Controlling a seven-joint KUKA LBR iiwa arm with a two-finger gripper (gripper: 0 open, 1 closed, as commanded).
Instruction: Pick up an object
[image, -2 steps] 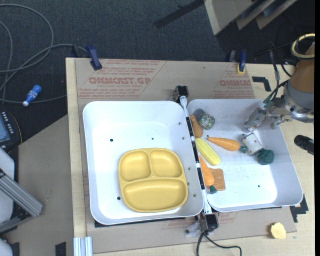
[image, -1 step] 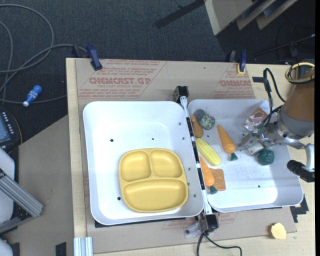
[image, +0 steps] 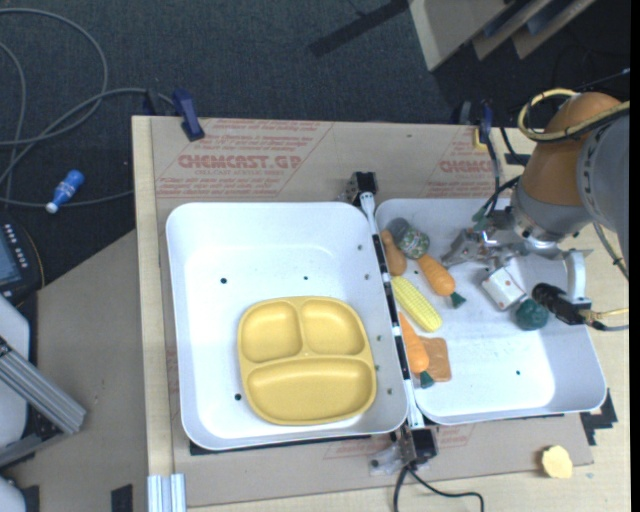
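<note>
The right bin (image: 520, 385) holds several toy foods. A carrot (image: 436, 274), a yellow corn cob (image: 416, 304) and an orange piece (image: 427, 358) lie along its left side. A grey-green round item (image: 410, 240) and a brown-orange item (image: 393, 254) sit at its far left corner. A white block (image: 503, 287) and a dark teal ball (image: 531, 315) lie further right. My gripper (image: 478, 243) is low over the bin's back part, just right of the grey-green item and just behind the white block. Nothing is seen held in it.
The left bin (image: 200, 250) holds a yellow divided plate (image: 304, 358). A black clip (image: 362, 186) joins the bins at the back. A small yellow piece (image: 556, 461) lies on the bench at the front right. The arm's orange band (image: 560, 150) rises over the right bin's back corner.
</note>
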